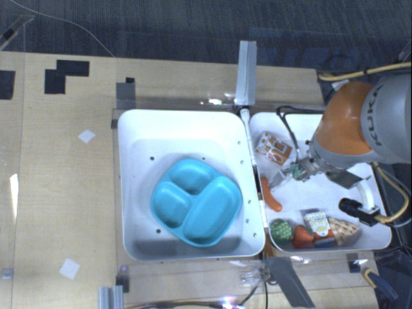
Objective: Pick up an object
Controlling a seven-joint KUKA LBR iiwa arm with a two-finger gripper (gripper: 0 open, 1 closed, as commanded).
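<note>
Orange sausage (271, 196) lies just beside the pincer (297, 170) (we cannot tell its opening); we judge a descent here could miss it.

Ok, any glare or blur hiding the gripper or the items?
Camera view: even light, soft shadow under the blue tray; small glare spots on the bin rim; gripper small and soft, fingers unreadable; food items recognisable but slightly blurred.

A pale wooden bench (58, 192) with black marks (64, 74) — dark blue carpet (193, 11) beyond.
</note>
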